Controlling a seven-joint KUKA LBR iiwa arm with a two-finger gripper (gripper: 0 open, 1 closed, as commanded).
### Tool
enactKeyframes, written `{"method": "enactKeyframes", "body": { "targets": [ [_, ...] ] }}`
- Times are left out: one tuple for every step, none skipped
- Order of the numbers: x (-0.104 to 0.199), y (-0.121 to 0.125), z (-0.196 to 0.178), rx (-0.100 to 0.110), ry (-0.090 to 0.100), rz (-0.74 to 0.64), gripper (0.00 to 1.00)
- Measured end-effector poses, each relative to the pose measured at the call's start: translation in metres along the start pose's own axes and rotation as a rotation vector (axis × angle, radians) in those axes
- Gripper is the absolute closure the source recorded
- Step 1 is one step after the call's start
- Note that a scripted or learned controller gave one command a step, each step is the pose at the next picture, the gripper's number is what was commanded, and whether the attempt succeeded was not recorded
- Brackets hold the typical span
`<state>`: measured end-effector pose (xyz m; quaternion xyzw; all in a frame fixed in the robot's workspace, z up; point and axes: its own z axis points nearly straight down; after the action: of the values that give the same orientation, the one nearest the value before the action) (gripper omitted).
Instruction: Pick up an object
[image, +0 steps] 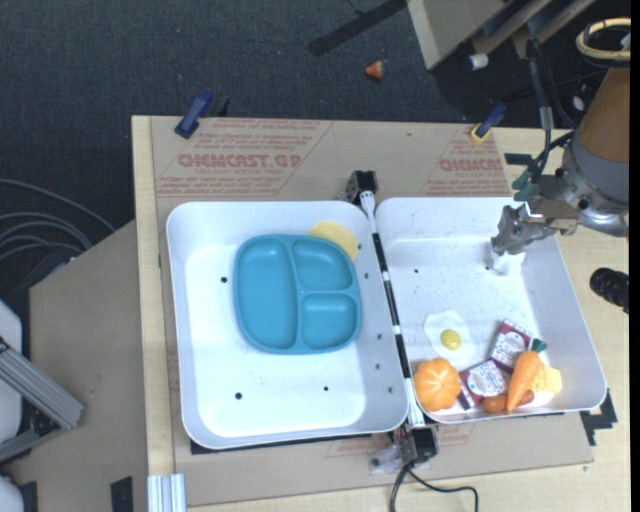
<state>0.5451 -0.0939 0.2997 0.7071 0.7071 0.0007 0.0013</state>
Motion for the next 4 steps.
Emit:
{"method": "enactKeyframes", "body": {
  "targets": [
    [0.000,0.000,0.001,0.003,0.000,-0.001,0.00],
    [-0.001,-0.058,0.126,0.006,0.002,0.000,0.00],
    [-0.009,0.014,0.215,0.003,0.001,-0.001,0.00],
    [-0.009,-0.050,0.216,0.006,0.002,0.001,0.00]
  ]
}}
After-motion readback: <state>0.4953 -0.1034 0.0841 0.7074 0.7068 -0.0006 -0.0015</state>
